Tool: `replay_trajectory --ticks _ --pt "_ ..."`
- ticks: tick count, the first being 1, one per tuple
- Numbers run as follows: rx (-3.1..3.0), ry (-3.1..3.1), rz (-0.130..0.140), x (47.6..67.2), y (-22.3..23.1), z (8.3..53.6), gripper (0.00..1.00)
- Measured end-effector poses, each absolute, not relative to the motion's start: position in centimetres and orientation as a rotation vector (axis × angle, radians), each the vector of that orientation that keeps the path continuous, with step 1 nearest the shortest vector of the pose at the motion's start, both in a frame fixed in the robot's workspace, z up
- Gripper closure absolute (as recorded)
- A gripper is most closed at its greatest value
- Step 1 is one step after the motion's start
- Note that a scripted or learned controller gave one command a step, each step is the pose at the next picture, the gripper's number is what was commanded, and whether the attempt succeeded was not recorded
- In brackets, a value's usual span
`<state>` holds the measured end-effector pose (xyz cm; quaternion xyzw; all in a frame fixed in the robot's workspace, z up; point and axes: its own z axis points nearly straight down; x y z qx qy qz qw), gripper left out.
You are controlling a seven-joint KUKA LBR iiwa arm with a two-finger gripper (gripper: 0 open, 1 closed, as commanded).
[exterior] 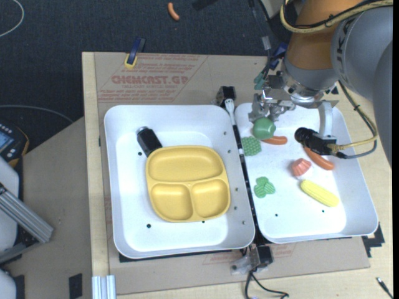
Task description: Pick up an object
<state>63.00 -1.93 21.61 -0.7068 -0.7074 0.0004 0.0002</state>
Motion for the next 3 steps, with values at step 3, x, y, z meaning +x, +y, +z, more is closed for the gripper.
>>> replay_trajectory --ticks 3 --pt "-2.222 -2.221 0.000 62.7 -1.6 21.5 1.00"
